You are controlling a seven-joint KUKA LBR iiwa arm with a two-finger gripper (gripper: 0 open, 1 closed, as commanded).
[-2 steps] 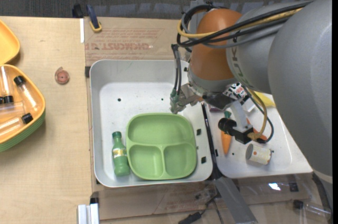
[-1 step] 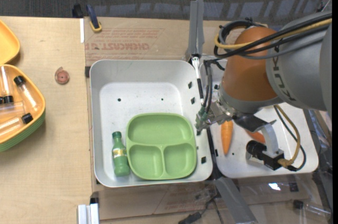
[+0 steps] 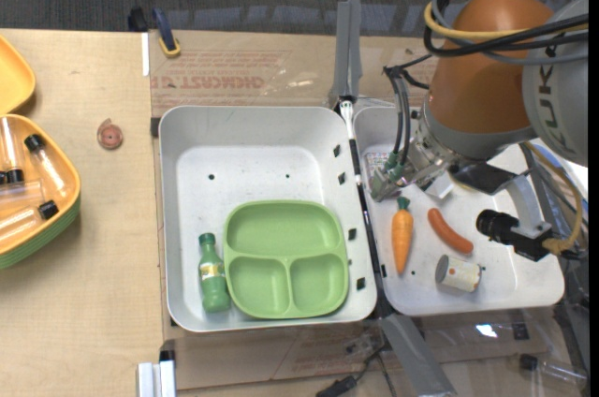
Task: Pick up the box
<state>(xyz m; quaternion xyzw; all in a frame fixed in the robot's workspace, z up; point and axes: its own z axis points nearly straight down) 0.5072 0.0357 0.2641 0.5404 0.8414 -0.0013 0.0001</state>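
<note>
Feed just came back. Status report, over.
Gripper low in right bin, far corner. Box partly under it, grasp unconfirmed. Carrot close beside.

I see the divided plate point(image 3: 285, 259) in the left bin point(image 3: 178, 198), a bottle point(image 3: 212, 272) just left of it. In the right bin point(image 3: 524, 292), a carrot point(image 3: 401, 238) lies left of a sausage point(image 3: 450, 230), a small can point(image 3: 458, 273) nearer the front edge.

The arm point(image 3: 487, 67) hides the right bin's point(image 3: 524, 292) far end and most of the claw point(image 3: 398, 175).
</note>
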